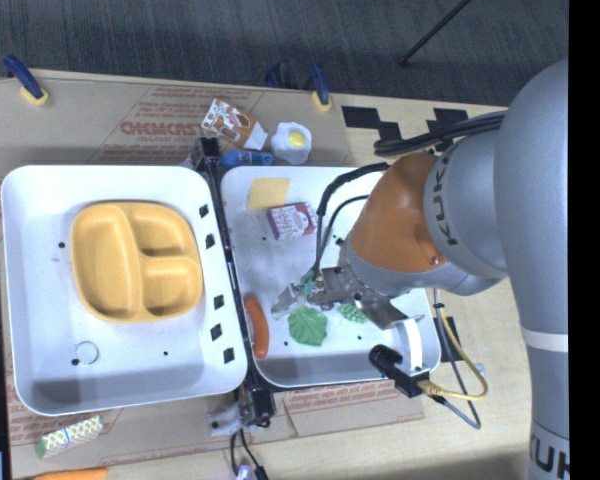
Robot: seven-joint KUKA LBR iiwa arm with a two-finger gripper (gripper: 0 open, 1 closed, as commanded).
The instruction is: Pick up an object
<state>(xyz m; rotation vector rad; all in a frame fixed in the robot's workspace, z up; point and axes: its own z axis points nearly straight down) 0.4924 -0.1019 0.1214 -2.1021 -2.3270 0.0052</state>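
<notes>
Camera view, hand (315, 293) low in right bin, green leaf (308, 326) just below

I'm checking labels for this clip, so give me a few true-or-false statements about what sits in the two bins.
1. The yellow divided tray lies in the left bin. True.
2. The hot dog lies against the right bin's left wall. True.
3. The green leafy piece is in the left bin. False: it is in the right bin, just below the end effector.
4. The yellow cheese slice lies at the right bin's near edge. False: it lies at the far edge.
</notes>
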